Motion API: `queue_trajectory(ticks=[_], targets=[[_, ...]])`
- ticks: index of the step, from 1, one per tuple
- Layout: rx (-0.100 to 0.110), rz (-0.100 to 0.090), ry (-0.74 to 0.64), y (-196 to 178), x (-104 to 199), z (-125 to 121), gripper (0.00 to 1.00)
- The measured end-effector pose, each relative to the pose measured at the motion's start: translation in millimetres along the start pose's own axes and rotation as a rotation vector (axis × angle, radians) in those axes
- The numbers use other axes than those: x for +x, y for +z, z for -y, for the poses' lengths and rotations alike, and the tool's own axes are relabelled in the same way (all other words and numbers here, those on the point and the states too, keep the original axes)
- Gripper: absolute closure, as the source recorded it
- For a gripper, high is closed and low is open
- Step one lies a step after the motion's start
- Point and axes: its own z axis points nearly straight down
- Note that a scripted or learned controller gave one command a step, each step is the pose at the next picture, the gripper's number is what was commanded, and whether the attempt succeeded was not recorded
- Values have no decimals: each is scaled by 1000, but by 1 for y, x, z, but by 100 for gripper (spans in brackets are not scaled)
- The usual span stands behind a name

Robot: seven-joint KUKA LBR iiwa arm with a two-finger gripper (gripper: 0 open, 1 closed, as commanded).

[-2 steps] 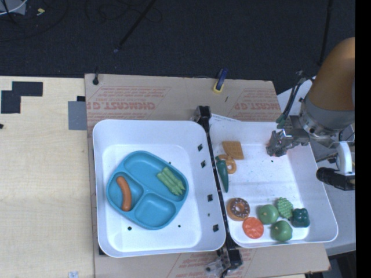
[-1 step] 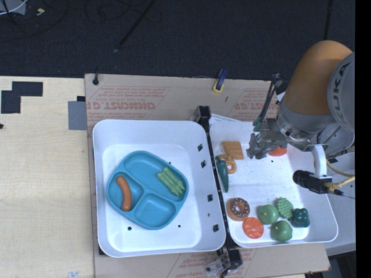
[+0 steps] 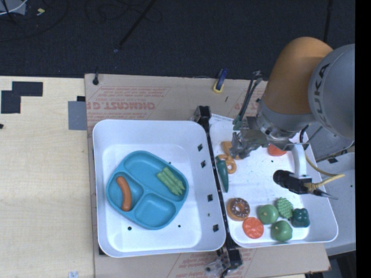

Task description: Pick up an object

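My gripper (image 3: 236, 148) hangs low over the back left part of the right bin (image 3: 330, 225), with the grey and orange arm above it. An orange pretzel (image 3: 228, 163) lies right beside and just below it; whether they touch I cannot tell. A dark green pepper (image 3: 222, 176) lies along the bin's left wall. A red piece (image 3: 277, 151) peeks out from under the wrist. Near the front lie a chocolate donut (image 3: 238, 208), a red tomato (image 3: 253, 228), two green fruits (image 3: 268, 214) (image 3: 282, 231), a bumpy green piece (image 3: 283, 207) and a dark green piece (image 3: 299, 217).
The left bin (image 3: 110, 138) holds a blue divided plate (image 3: 152, 212) with an orange sausage (image 3: 124, 192) and green beans (image 3: 171, 180). A black divider rail (image 3: 212, 172) runs between the bins. A blue and yellow clip (image 3: 219, 80) sits on the cardboard behind.
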Motion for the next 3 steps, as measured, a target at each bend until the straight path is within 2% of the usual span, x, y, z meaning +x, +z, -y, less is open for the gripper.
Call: queue_trajectory(ticks=[1,3], targets=[[0,0,0,-5,50,-5,100],[0,1,1,-4,79,-8,100]])
